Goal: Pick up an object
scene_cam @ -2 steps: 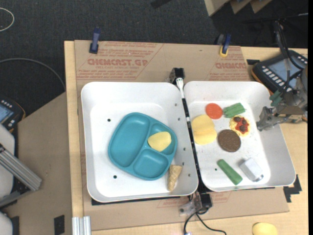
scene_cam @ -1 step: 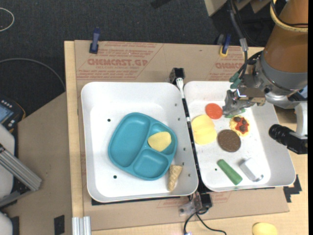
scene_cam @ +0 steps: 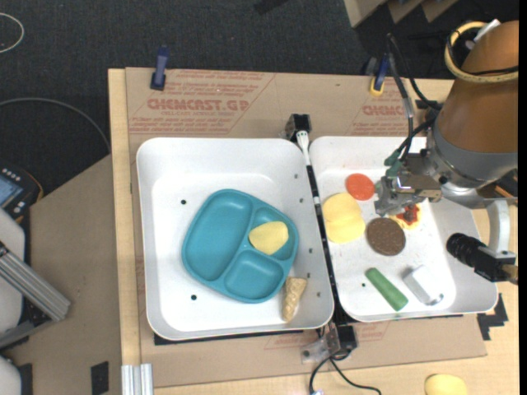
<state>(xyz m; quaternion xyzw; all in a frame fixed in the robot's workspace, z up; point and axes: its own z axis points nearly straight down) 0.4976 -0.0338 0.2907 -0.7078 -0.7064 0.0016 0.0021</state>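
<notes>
In the right bin (scene_cam: 461, 303), my gripper (scene_cam: 400, 197) hangs low over the upper middle, at the end of the grey and orange arm (scene_cam: 482, 97). Just below it a small red and yellow object (scene_cam: 409, 215) peeks out, partly hidden by the gripper. An orange round piece (scene_cam: 359, 187) lies to the gripper's left. A pale yellow lump (scene_cam: 342, 218) sits below that, and a brown disc (scene_cam: 384, 236) lies under the gripper's lower left. Nearer the front edge are a green stick (scene_cam: 386, 289) and a grey block (scene_cam: 419, 286).
The left bin (scene_cam: 165, 171) holds a blue divided plate (scene_cam: 216, 245) with a yellow piece (scene_cam: 268, 237) in one compartment. A beige piece (scene_cam: 292, 298) lies by the bin's front right wall. A black clamp (scene_cam: 298, 127) sits at the back between the bins.
</notes>
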